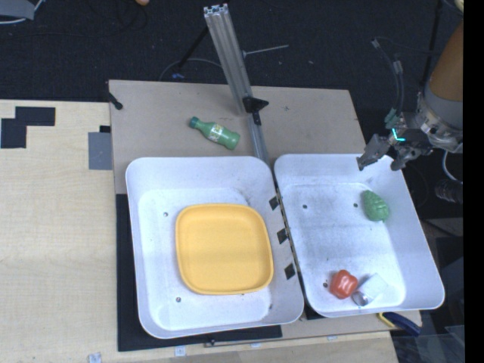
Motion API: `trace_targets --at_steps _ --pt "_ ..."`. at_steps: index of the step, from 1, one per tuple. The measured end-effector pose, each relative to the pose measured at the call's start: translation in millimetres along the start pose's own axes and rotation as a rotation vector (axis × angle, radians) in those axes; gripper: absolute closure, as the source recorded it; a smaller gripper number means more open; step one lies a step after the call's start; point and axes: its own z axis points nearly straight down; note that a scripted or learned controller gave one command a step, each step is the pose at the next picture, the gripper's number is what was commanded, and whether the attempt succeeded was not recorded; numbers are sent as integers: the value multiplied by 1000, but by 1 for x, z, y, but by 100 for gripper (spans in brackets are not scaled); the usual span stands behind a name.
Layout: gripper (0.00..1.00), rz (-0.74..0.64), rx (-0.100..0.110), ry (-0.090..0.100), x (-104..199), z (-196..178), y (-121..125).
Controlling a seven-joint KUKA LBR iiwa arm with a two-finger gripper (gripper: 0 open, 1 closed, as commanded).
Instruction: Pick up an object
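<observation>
1. The gripper (384, 154) is hanging over the far-right corner of the right bin (423, 225), fingers apart with nothing between them, so nothing is being carried.
2. Likely why it is sitting there: it is staging above the bin rim before dropping in. The spread fingers suit a descent onto something, not a carry.
3. The green lump (375, 206) is lying in the right bin near its right wall, toward the far end, close below the gripper but not touching it. It is probably the nearest pick candidate.
4. The red object (343, 283) is resting toward the near edge of the same bin, with a small pale, partly clear item (364, 293) just beside it on the right. I can't tell what that one is. Being so close together, those two are looking awkward for a clean grab.
5. The yellow plate (224, 248) is lying flat in the middle of the left bin (144, 203). Flat and wide, it is a poor fit for two fingers.
6. The green bottle (215, 132) is lying on its side on the table (318, 119) beyond the far edge of the left bin, outside both bins, so probably out of play.
7. A metal rail (234, 59) is slanting down to where the two bins meet at their far edge.
8. Task state: the pick is not yet made and the approach is looking unfinished.
</observation>
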Motion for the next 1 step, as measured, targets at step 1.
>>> trace_targets --at_steps 1 --pt "0 0 0 0 0 0 0"
